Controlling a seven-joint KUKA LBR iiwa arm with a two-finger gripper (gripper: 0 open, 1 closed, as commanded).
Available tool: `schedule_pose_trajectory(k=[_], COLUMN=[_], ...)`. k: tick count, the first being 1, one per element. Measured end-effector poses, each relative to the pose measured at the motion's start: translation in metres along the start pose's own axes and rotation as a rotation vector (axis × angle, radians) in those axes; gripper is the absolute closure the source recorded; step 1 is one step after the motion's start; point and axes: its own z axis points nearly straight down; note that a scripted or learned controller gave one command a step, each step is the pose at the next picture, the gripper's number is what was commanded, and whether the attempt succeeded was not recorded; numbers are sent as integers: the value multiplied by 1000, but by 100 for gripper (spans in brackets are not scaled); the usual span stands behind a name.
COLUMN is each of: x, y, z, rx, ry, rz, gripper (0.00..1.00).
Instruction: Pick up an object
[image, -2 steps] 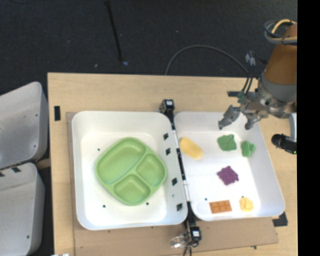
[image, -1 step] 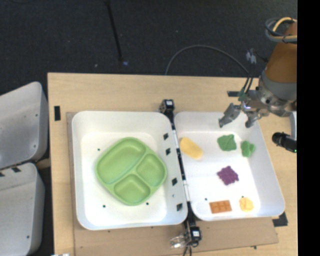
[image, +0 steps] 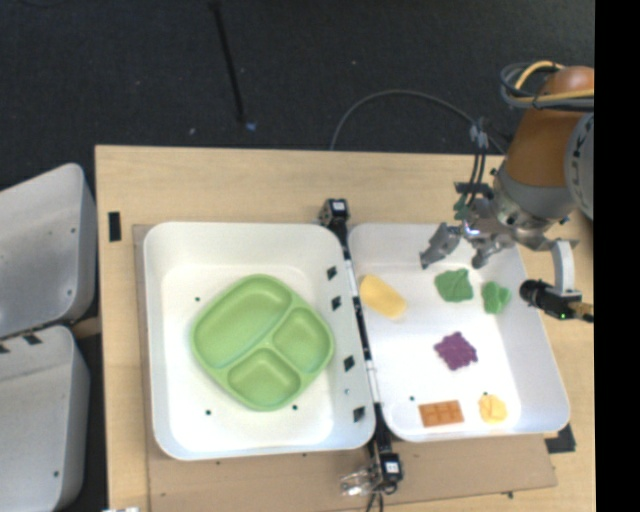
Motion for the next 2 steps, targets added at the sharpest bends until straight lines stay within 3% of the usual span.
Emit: schedule_pose_trajectory(k=[2], x=[-6], y=[-9], z=[89], rx=[0], ry=[-1], rz=[4], gripper=[0])
